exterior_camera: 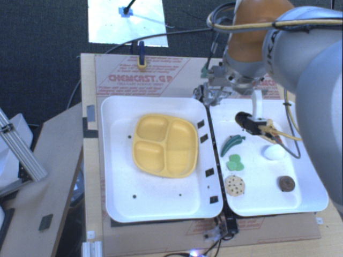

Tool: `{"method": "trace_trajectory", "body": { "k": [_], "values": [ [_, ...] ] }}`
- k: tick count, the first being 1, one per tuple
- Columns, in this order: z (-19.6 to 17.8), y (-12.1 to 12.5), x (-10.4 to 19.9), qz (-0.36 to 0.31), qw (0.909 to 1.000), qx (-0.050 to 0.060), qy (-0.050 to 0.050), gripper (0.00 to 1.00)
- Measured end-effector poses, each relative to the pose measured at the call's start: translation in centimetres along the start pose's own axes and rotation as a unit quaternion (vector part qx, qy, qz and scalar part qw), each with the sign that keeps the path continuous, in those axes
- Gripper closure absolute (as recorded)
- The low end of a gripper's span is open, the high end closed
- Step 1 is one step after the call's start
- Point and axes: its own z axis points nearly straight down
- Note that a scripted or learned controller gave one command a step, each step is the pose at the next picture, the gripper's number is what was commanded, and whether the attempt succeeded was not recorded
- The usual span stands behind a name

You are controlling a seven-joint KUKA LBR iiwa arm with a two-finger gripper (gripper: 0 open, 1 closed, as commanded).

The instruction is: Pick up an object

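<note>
Gripper (pixel 214 96) above the right bin's (pixel 316 199) far-left corner; finger state unclear. Green pepper (pixel 231 143) lies nearer the bin's middle: light, stiff, likely slick; pinch across its midsection.

I see the desk (pixel 91 159) carrying two white bins touching side by side: left bin (pixel 115 197) toward its left edge, right bin (pixel 311 197) toward its right.
</note>
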Motion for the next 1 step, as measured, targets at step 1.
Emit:
{"method": "trace_trajectory", "body": {
  "k": [1],
  "values": [
    [-0.77,0.64,5.90,0.000,1.0000,-0.001,0.001,1.00]
  ]
}}
